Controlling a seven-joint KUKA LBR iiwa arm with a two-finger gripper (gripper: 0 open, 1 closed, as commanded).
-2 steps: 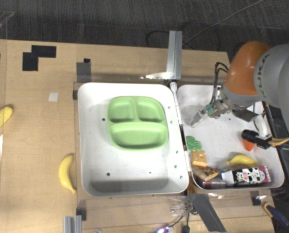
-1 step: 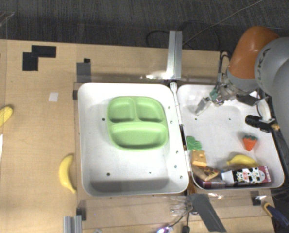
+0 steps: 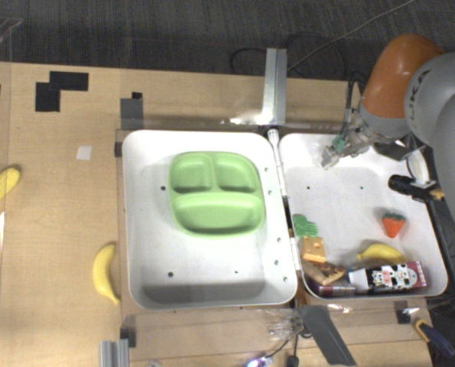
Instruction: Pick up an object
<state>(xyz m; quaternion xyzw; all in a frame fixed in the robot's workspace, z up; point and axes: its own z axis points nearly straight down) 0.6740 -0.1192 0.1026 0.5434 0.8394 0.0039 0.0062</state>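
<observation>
Strawberry [image 3: 394,225], banana [image 3: 381,252], carton [image 3: 388,277] etc. in right bin [image 3: 342,197].

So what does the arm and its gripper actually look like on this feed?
The arm is bulky, rounded and light grey, with a glossy orange band above the wrist. The gripper at its tip is small, metallic grey and slim. A dark cable runs along the arm's lower side.

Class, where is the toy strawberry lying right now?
The strawberry lies in the right bin, near its right wall, just above the banana.
</observation>
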